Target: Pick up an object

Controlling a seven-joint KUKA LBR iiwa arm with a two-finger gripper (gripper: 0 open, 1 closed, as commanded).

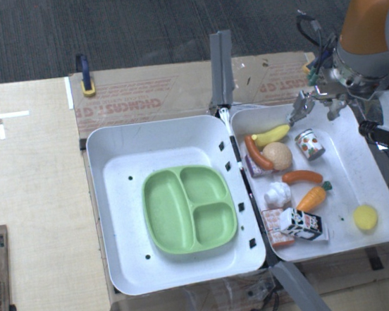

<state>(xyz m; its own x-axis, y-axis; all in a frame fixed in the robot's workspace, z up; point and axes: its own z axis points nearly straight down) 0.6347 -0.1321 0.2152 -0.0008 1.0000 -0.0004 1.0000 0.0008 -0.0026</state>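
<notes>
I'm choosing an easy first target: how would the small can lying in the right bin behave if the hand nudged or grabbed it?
The small can lies tilted on its side, so a nudge would probably roll it, perhaps against the round bun beside it. Its walls look rigid, so it should keep its shape. The smooth printed label may slip in the hand unless squeezed across the body.
</notes>
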